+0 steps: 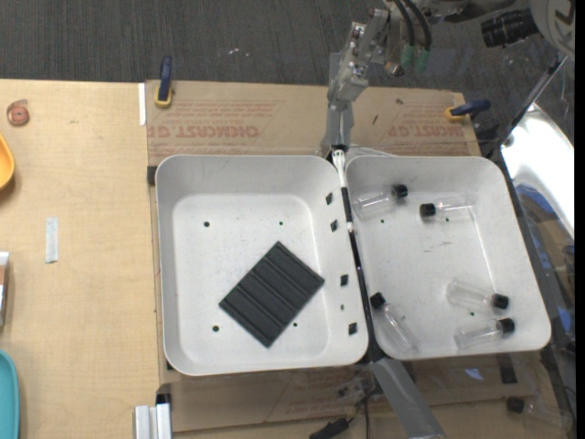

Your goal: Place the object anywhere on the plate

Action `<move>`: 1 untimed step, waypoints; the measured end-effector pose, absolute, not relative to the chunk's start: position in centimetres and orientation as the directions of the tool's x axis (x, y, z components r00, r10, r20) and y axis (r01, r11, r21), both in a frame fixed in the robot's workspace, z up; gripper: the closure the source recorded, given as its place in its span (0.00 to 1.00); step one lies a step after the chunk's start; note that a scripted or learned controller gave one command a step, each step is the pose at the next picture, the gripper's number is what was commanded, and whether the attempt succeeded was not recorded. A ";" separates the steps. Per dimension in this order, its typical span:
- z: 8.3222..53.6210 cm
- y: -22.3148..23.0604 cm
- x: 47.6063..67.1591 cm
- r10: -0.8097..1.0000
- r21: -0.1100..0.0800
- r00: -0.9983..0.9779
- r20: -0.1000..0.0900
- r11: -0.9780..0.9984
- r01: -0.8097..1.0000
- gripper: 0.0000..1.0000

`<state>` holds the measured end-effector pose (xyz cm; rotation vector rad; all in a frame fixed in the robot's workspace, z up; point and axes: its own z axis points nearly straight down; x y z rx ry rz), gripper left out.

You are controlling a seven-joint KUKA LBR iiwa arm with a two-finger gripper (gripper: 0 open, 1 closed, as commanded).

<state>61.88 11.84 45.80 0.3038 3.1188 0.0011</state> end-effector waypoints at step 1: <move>44.2 6.4 59.1 -0.381 0.000 -0.925 -0.002 0.925 -0.381 1.00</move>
